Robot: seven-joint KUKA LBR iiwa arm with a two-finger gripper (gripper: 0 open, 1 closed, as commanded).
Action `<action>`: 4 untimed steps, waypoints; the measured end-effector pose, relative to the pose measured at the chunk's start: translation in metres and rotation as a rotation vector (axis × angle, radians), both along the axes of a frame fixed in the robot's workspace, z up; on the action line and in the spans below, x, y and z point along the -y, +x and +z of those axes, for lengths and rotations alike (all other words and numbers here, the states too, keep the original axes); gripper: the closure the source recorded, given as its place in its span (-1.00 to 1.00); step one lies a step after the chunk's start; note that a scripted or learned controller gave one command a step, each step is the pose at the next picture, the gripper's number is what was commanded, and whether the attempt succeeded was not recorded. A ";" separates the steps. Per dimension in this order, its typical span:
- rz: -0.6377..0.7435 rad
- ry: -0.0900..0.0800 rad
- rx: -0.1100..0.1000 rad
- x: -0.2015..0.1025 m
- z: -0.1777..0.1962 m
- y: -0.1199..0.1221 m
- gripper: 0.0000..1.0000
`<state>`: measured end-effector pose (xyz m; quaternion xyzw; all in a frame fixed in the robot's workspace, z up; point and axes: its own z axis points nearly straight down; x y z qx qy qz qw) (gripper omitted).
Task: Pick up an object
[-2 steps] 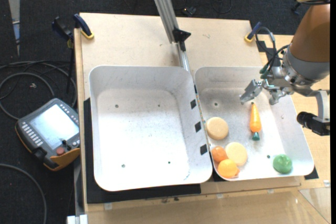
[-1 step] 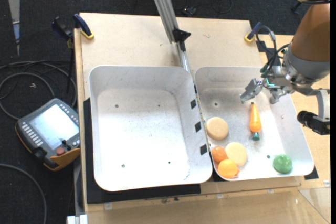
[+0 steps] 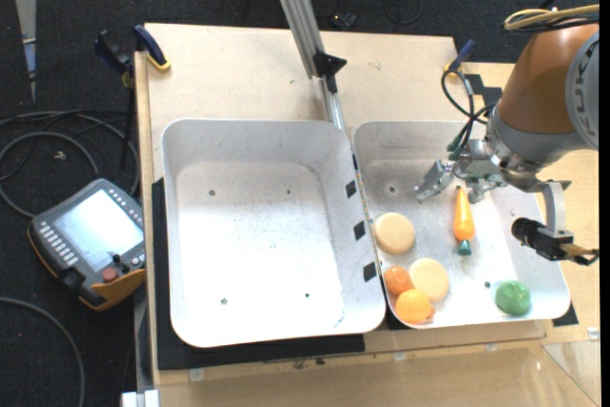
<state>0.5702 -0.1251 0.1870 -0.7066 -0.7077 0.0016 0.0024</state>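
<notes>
A: What takes up the most room?

B: The desk [image 3: 248, 71], pale wood, carrying two shallow white bins side by side. The left bin [image 3: 191, 148] is the larger in view; the right bin [image 3: 381, 143] touches it along one wall.

A: And the arm?

B: The arm [image 3: 548, 95] comes in from 3 o'clock, its orange band above the wrist, and reaches over the upper part of the right bin. The gripper [image 3: 457, 174] sits near the middle of that bin (a metal finger juts toward 9 o'clock). I cannot tell how far apart its fingers are, and nothing shows clearly between them.

A: What lies in the right bin?

B: A cream round piece [image 3: 395, 233] at 9 o'clock of the bin's centre, near the shared wall. A second cream piece [image 3: 430, 279] lies toward 6 o'clock, touching an orange ball [image 3: 414, 305] at the front rim, with a smaller orange-red piece [image 3: 396, 279] just beside both. A green ball [image 3: 513, 297] rests in the 5 o'clock corner.

A: Anything near the gripper?

B: A toy carrot [image 3: 463, 216], orange with a teal tip, lying just below the gripper, its length running from 12 to 6 o'clock.
</notes>
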 end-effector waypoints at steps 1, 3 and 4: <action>-0.003 -0.001 0.000 0.009 -0.051 -0.005 -1.00; -0.002 -0.002 0.016 0.009 -0.076 -0.001 1.00; 0.002 -0.002 0.011 -0.002 -0.022 0.000 1.00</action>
